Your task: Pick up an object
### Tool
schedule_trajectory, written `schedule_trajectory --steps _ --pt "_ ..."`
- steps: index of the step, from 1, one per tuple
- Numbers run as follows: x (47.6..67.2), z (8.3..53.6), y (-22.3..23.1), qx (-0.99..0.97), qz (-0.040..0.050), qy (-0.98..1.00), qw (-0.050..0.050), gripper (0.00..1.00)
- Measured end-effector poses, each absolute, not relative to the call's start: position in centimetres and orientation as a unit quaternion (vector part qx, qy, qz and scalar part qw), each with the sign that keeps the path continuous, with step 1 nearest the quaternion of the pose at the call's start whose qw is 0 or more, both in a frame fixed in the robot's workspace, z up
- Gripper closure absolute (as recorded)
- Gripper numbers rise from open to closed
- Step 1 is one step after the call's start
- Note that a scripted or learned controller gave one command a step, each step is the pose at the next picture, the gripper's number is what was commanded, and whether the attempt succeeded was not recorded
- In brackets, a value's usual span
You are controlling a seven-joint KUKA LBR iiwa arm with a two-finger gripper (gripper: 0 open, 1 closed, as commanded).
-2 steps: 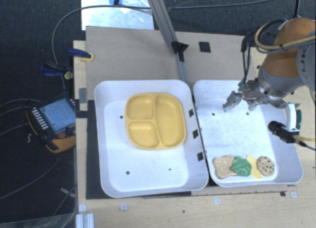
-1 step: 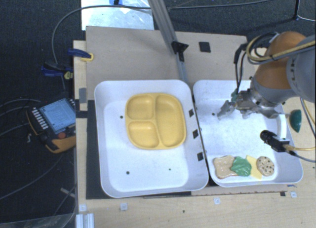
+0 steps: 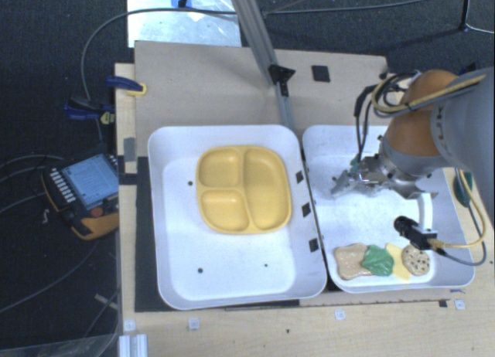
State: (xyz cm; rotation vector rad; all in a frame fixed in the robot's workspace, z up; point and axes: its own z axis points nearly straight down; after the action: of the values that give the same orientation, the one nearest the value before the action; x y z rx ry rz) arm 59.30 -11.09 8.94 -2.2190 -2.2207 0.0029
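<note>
Camera view shows the grey two-finger gripper (image 3: 340,183) low over the right white bin (image 3: 329,228), whether open or closed cannot be told. Toward five o'clock lie a tan bread-shaped toy (image 3: 350,261), green leaf piece (image 3: 378,260) and speckled round cookie (image 3: 416,260).

The left bin (image 3: 178,270) is mostly taken up by a yellow divided plate (image 3: 244,189) in its upper middle; bare floor lies below it and along its left side. In the right bin (image 3: 325,143), the arm (image 3: 433,127) covers the upper right, and food pieces (image 3: 383,261) crowd the lower edge, leaving open floor between them.
</note>
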Motion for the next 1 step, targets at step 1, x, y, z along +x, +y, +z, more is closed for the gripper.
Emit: schedule_trajectory --steps 1 --pt "59.49 10.32 -11.11 -0.707 -0.0009 -0.707 -0.001 1.0"
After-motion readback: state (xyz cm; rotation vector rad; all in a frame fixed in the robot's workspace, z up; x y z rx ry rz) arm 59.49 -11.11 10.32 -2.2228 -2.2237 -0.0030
